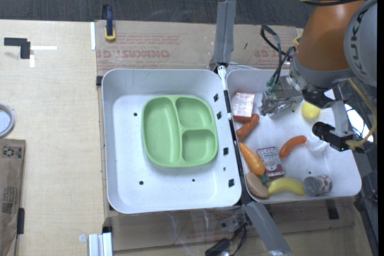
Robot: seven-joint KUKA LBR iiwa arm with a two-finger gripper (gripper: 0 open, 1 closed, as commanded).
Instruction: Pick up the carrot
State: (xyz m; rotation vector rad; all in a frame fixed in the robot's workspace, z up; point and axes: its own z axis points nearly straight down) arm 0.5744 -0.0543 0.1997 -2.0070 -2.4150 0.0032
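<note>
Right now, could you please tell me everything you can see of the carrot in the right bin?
The carrot is a smooth, bright orange tapered toy, plastic by its look. It lies flat and slanted against the left wall of the right bin, narrow end toward the upper left. Its wide lower end meets a small carton and a tan rounded item. The gripper is apart from it, farther back.

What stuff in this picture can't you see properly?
- The tool: in the camera view it is small and tangled with cables, so open or shut is unclear.
- The lemon: partly covered by the arm above it.
- The brown round thing: partly under the banana, so I cannot name it.
- The small can: label too tiny to read.
- The carrot is in plain sight.
</note>
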